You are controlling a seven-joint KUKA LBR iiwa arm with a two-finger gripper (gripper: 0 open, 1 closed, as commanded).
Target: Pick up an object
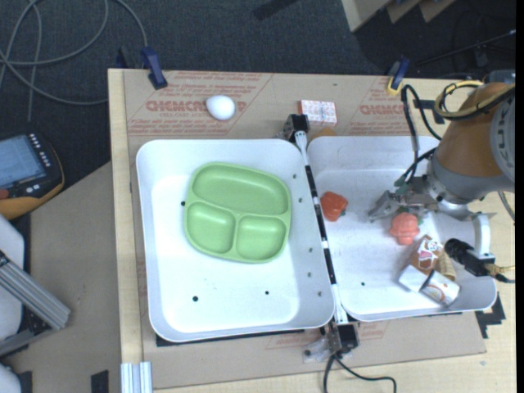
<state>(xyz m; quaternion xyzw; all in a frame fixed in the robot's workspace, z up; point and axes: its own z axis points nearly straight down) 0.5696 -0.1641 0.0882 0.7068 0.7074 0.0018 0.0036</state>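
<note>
Robotics lab setup. Plywood tabletop (246, 97) faced with printed cardboard, held by blue clamps (152, 66) at the back edge. Two shallow white plastic bins (164, 244) sit side by side, joined by black clips (296, 124). Loose grey cables (49, 23) on dark carpet, handheld teach pendant with screen (24, 166) at left, aluminium extrusion rail (29, 289) beside it.

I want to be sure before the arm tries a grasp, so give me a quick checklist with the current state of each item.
1. Gripper over the right bin: ok.
2. Pink object close beside the gripper: ok.
3. Anything held between the fingers: cannot tell.
4. Orange-red object lying apart from the pink one: ok.
5. Packet clear of the pink object: not ok, it lies right next to it.
</note>
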